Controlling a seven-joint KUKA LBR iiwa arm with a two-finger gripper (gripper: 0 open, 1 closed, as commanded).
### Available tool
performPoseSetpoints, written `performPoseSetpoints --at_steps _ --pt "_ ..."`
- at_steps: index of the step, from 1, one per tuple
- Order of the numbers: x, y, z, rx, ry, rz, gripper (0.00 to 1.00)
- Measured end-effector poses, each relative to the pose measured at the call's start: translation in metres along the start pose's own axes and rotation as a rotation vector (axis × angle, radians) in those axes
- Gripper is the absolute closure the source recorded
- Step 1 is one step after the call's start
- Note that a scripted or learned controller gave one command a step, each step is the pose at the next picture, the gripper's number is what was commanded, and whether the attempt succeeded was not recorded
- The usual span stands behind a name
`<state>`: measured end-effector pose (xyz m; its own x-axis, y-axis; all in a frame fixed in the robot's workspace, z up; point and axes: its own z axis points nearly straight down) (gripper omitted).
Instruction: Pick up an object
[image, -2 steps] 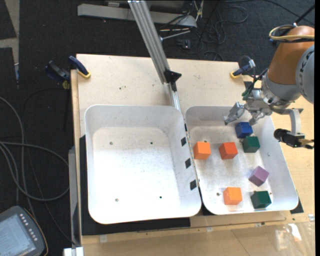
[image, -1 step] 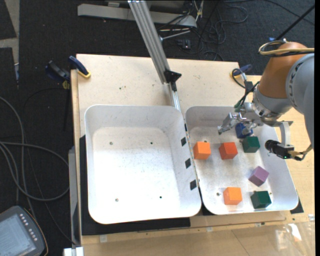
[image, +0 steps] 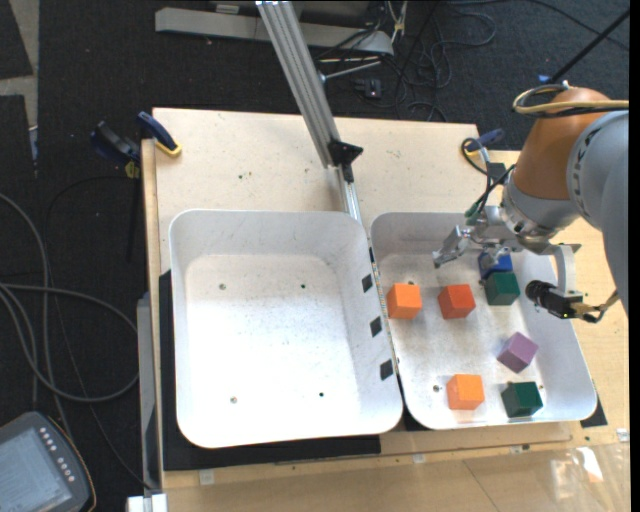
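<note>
The right bin (image: 570, 365) holds several small blocks. An orange block (image: 405, 300) and a red-orange block (image: 457, 301) sit side by side near its middle. A blue block (image: 497, 265) lies against a green block (image: 502, 289) at the far right, partly under the wrist. Toward the front are a purple block (image: 518, 351), another orange block (image: 465, 391) and a dark green block (image: 522, 398). My gripper (image: 455, 247) hangs over the bin's far part, just left of the blue block and above the red-orange one. Nothing is visibly held in it.
The left bin (image: 195, 300) lies beside the right one, their rims meeting at the middle. A slanted metal pole (image: 305, 80) crosses the bench's far side. Clamps sit at the bench's far left corner (image: 150, 135). Cables run along the arm at right.
</note>
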<state>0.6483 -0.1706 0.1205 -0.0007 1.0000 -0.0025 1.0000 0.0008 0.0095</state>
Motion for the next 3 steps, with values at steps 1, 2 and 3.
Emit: performPoseSetpoints --at_steps 1,2,3 --pt "0.000 -0.001 -0.006 0.004 0.001 0.000 1.00" --pt "0.001 0.000 -0.071 0.002 0.000 -0.002 1.00" --pt "0.004 -0.003 -0.134 0.001 0.000 -0.002 1.00"
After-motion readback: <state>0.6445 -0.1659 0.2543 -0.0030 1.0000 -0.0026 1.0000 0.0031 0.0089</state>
